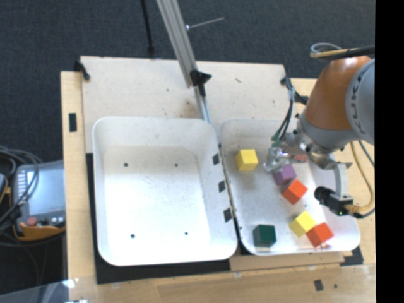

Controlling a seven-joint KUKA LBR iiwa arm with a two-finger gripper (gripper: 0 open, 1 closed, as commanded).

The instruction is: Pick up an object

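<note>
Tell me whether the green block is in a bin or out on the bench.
In. The green block lies inside the right bin, near its front-left corner, apart from the other blocks.

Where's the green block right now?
The green block sits in the right bin, at its near-left corner by the divider, left of a yellow block, well away from the tool.

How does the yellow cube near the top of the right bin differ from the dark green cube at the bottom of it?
The yellow cube is bright and sits toward the far end of the right white bin, close to the gripper. The dark green cube is much darker and rests at the near edge, by the wall between the bins, away from the gripper. Both look like small blocks of similar size, lying flat and apart from the other blocks.
</note>
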